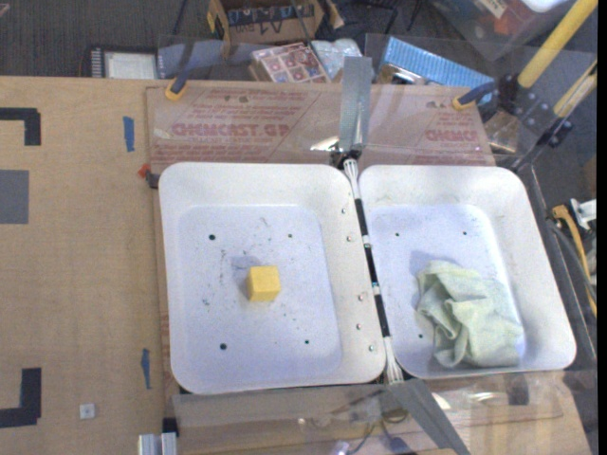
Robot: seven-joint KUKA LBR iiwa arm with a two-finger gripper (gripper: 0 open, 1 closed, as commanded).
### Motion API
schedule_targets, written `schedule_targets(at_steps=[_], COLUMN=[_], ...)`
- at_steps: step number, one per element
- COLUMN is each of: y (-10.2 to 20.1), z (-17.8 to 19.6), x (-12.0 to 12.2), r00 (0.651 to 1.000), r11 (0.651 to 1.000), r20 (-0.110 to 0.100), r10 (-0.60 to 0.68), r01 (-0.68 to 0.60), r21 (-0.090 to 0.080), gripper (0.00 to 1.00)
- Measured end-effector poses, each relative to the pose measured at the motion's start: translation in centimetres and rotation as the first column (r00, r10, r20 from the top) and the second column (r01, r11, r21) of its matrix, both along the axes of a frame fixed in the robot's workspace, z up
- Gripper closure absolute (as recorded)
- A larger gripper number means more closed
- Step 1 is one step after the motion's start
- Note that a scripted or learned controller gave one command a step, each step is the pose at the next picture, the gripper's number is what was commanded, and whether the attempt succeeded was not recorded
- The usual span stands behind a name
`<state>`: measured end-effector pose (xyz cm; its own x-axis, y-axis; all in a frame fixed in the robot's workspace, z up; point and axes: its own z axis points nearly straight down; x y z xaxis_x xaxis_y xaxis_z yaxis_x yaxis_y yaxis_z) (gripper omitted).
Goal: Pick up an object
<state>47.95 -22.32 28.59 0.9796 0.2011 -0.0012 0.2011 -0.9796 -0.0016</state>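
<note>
Sitting a little left of the middle of the left bin (256,172) is one small yellow block (265,283), flat on the bin's speckled floor and well apart from every wall. It is about as wide as it is long, so no long axis can be made out; its sides run nearly square with the bin walls.

One crumpled pale green cloth (468,316) lies in the right bin (446,172), bunched in the near right part of the floor and reaching up against the near wall. Its longer stretch runs from the far left down toward the near right.

That makes two loose things, one to each of the two white bins, well apart from each other with the touching bin rims between them.

Whether the pincer is spread, pressed together or pinching anything cannot be told, nor how either thing lies relative to it.

Around the bins, a brown cardboard sheet (76,254) covers the bench on the left, bearing two short strips of blue tape (129,133).
</note>
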Motion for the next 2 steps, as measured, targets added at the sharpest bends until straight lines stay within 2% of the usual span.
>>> schedule_targets(at_steps=[1, 2], y=[0.0, 0.0], z=[-3.6, 0.4], x=[0.0, 0.0], r00=[1.0, 1.0], r11=[1.0, 1.0], r20=[-0.002, 0.0], r10=[-0.002, -0.001], r01=[0.002, 0.001], r21=[0.002, -0.001], gripper=[1.0, 1.0])
